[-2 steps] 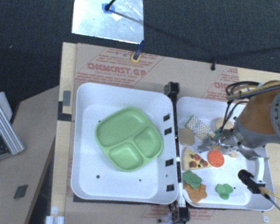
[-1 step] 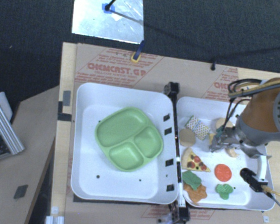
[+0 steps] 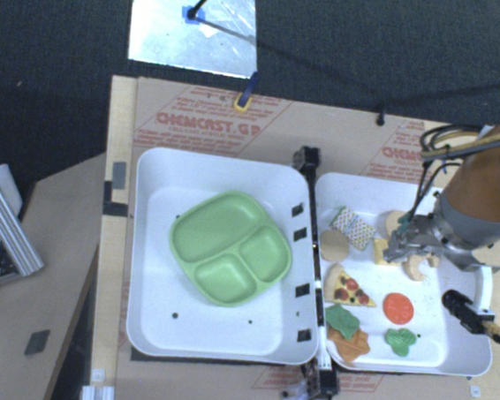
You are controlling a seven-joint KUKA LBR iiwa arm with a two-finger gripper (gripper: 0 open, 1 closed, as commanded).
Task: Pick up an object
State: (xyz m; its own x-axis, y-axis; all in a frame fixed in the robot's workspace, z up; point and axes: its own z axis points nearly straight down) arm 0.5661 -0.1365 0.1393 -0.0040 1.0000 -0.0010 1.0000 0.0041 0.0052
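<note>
- The left bin (image 3: 144, 317) is filling the middle of the frame and is holding a green divided plate (image 3: 230, 248), which is sitting slightly tilted toward the lower right.
- The right bin (image 3: 465, 355) is sitting at the right of the frame, touching its neighbour along a hinged seam, and is carrying all the small toy food.
- The arm is reaching in from the upper right, and its gripper (image 3: 402, 244) is hanging low over the upper middle of the right bin; whether it is clenched or released I cannot tell, and nothing is visibly sitting in it.
- Candidates for picking are lying close by: a pale, blurry piece (image 3: 415, 268) just beside the gripper, a patterned wedge (image 3: 353, 226) and a tan round piece (image 3: 334, 245) to its left.
- Further down the frame a pizza slice (image 3: 350, 289), a red disc (image 3: 399, 307), a green leafy piece (image 3: 341, 320) and a small green sprig (image 3: 400, 340) are lying apart.
- Risk, as I judge it: the pieces under the gripper are crowding together, so a descent could be nudging one aside or pinching two; flat items could be slipping out.
</note>
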